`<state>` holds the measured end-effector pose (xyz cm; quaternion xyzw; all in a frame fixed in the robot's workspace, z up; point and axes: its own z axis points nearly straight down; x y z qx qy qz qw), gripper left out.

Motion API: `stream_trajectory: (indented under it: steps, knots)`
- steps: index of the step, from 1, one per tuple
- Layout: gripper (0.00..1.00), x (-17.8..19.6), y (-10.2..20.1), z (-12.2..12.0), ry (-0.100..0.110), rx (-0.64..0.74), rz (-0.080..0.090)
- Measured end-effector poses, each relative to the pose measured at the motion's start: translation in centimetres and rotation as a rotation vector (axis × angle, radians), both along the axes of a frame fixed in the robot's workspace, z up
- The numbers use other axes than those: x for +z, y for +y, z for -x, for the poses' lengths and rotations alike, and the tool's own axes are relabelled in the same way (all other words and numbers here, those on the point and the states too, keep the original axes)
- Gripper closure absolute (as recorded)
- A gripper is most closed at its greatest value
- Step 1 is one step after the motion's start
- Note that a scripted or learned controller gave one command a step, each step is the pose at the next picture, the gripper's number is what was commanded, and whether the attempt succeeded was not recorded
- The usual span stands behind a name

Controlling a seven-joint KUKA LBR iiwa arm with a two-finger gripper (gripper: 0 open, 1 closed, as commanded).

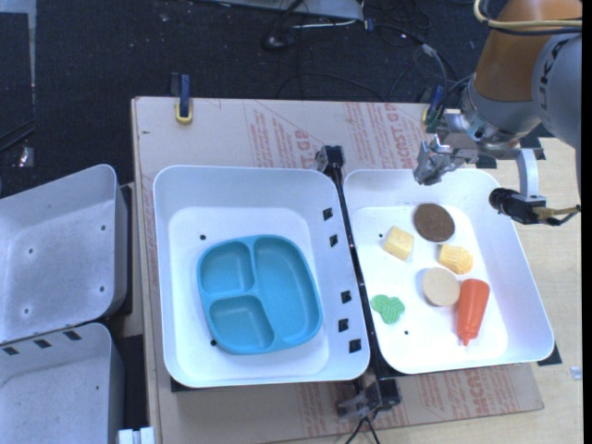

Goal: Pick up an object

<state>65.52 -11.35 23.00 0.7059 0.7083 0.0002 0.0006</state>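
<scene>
One gripper (431, 173) hangs over the far edge of the right bin (527, 289), under the grey wrist and the orange band of the arm (518, 44). We cannot tell from this slanted view whether the claw is wide or narrow, because it is small and dark against the bin rim. We see nothing between it, so we do not say that it holds anything.

Nearest to the claw lies a brown round disc (433, 221), just below it toward the front. Beside the disc on the left we see a pale yellow block (400, 243), and on the right side a yellow ridged piece (456, 258). Further toward the front are a beige round piece (440, 287), an orange carrot-shaped toy (472, 309) just beside it, and a green leafy piece (388, 308) near the bin's left wall. All six lie flat on the bin floor.

The left bin (176, 248) bears a blue divided plate (259, 293).

We judge that the task is at its approach step: the claw is above the bin, not yet down on any object. The next move calls for choosing one thing, perhaps the brown disc since it is closest, placing the claw over its middle, and descending. The disc looks thin and flat, so a grip could slip.
</scene>
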Motion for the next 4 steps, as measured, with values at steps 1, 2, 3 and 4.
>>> stream_trajectory:
  steps: [1,2,3,4]
  knots:
    - [1.00,-0.7,4.2,1.2,0.007,0.003,-0.002]
    - [1.00,-0.5,8.7,1.9,0.008,0.004,-0.002]
    - [1.00,-1.7,13.7,4.0,0.010,0.004,-0.002]
    - [1.00,-2.0,18.4,5.0,0.009,0.004,-0.001]
